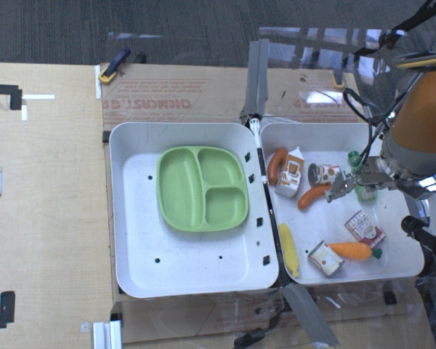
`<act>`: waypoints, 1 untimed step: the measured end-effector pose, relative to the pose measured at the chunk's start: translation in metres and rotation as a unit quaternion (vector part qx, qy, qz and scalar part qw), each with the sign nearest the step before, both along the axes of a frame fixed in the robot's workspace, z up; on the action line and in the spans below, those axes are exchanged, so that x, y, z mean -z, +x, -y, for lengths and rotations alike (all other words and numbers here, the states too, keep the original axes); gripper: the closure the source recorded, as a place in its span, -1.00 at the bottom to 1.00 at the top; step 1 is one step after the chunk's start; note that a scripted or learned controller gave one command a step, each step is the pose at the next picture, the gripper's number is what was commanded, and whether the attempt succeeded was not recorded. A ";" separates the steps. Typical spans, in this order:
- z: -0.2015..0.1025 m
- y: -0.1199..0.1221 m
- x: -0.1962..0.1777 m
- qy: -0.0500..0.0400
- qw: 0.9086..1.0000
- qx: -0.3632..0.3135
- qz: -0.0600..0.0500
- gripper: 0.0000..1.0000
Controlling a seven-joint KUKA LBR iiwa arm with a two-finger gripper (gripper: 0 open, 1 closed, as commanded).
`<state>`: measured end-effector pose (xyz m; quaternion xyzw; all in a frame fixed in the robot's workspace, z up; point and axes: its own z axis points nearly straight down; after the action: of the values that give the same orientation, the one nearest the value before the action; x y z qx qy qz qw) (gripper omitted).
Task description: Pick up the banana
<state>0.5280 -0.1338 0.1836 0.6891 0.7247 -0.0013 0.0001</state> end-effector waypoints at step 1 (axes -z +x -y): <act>-0.017 0.005 -0.033 0.000 0.999 0.037 0.002 -1.00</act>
<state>0.5326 -0.1164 0.2169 0.7155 0.6986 0.0006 0.0014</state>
